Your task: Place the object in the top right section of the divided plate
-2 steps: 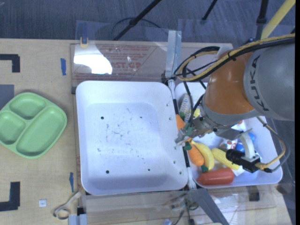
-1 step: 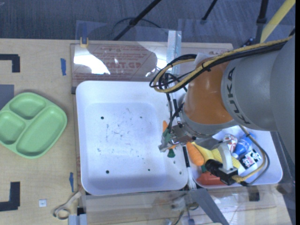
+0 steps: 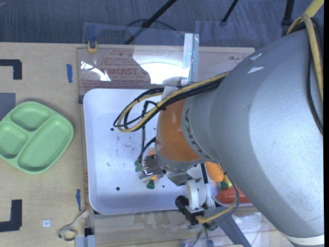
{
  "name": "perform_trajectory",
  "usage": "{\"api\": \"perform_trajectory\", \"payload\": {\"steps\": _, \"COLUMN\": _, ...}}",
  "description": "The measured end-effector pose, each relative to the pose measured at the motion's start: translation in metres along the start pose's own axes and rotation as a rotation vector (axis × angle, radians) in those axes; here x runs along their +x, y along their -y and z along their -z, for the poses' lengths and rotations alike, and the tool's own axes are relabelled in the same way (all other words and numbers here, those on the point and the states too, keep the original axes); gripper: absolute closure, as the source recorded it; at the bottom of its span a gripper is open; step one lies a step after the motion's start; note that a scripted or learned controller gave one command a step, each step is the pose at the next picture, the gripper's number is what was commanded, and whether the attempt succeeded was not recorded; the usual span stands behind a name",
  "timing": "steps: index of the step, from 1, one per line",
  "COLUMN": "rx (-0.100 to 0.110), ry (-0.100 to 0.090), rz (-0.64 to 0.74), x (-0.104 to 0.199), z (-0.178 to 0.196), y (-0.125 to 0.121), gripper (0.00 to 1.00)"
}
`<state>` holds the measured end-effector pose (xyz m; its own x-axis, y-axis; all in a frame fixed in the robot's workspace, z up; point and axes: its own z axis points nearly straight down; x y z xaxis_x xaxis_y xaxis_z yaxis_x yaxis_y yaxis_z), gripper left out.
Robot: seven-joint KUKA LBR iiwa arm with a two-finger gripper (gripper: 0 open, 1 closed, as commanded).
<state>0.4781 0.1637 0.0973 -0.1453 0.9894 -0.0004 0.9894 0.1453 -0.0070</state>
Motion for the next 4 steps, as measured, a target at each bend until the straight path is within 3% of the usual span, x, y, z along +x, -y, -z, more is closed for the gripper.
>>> {"api": "perform_trajectory", "payload": {"steps": 1, "rx": -0.018, "ry": 0.002, "rz": -0.292, "x": 0.043, "z": -0.008, "y": -0.013, "gripper": 1.0}}
{"api": "perform_trajectory", "payload": {"steps": 2, "rx": -0.013, "ry": 0.005, "rz": -0.29, "x": 0.044, "z": -0.002, "y": -0.013, "gripper": 1.0}}
{"api": "perform_trajectory", "payload": {"steps": 3, "rx": 0.001, "ry": 0.003, "rz": -0.636, "x": 0.059, "z": 0.015, "y": -0.026, "gripper": 1.0}}
{"api": "perform_trajectory", "payload": {"steps": 4, "rx": -0.011, "ry": -0.009, "rz": -0.731, "x": -0.019, "z": -0.009, "y": -0.063, "gripper": 1.0}}
